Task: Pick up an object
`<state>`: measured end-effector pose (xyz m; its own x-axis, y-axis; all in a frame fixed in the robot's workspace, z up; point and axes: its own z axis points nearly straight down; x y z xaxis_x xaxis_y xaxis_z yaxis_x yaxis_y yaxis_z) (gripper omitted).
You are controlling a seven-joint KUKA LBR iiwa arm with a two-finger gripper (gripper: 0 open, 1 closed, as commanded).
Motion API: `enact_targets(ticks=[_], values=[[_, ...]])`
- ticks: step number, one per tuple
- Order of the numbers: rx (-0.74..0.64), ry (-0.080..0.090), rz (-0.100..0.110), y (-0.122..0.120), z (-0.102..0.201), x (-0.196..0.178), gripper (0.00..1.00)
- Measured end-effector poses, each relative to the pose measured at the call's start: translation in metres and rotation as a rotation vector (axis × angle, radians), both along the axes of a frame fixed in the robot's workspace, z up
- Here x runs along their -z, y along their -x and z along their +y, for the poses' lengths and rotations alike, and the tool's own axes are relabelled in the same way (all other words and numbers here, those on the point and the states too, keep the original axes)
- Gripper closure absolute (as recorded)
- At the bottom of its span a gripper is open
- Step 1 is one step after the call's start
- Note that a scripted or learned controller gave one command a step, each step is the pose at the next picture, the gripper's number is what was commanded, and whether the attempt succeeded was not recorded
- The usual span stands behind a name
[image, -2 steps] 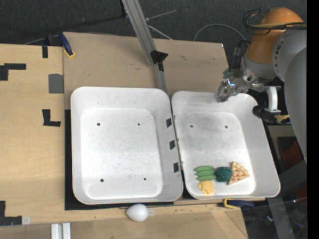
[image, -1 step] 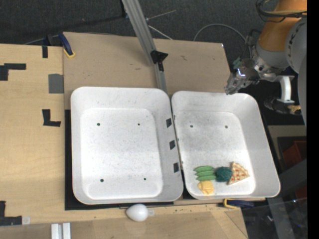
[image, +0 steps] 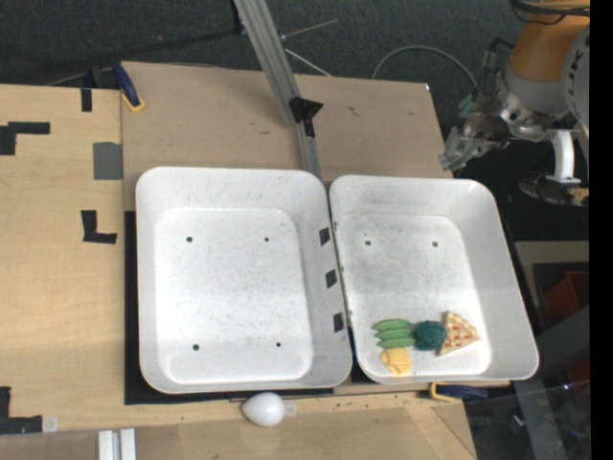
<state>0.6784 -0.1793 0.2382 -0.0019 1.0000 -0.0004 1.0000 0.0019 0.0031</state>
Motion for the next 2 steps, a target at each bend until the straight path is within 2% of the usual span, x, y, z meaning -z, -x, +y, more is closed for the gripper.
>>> enact_targets(ticks=[2], values=[[-0.004,-0.002,0.007,0.053,0.102,0.018,1.00]])
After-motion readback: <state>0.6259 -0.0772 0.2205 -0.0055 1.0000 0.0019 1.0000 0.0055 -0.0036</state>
